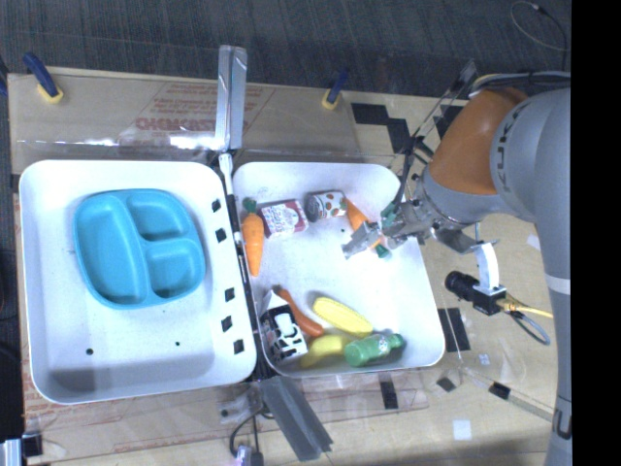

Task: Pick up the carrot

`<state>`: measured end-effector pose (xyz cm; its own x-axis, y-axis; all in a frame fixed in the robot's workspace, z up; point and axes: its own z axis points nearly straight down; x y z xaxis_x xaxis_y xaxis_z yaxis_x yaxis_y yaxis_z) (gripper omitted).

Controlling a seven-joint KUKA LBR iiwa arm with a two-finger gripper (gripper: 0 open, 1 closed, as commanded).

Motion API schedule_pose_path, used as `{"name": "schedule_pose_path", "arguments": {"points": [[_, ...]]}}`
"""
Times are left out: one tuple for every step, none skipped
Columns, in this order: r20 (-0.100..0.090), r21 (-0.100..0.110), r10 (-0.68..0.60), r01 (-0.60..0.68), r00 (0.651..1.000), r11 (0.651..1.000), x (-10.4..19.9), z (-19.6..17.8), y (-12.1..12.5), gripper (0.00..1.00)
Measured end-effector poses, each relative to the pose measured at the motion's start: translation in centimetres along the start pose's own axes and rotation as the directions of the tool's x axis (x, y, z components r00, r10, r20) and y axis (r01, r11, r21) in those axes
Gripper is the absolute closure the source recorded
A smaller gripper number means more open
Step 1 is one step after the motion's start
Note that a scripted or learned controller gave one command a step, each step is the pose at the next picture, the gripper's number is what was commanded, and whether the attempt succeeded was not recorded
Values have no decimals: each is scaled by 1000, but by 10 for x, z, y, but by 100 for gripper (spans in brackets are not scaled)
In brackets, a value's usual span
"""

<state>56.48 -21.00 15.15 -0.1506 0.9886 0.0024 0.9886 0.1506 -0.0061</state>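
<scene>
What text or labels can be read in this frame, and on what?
None can be read for certain.
Red print on the brown sheet behind the bins: mirrored or upside down, too blurred.
Label on the red carton: too small.
Label on the small can: too small.
Black-and-white carton: markings only, illegible.

Bench: tan surface. Bearing two shallow white bins side by side, left bin and right bin; blue clamps at the far edge.
</scene>
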Motion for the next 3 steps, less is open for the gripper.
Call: {"name": "schedule_pose_path", "arguments": {"points": [[2,-4,128,-128,992,992,-5,43,25,0],[1,0,123,-123,992,992,-5,35,25,100],[1,-1,171,-171,985,985,-6,17,33,100]]}}
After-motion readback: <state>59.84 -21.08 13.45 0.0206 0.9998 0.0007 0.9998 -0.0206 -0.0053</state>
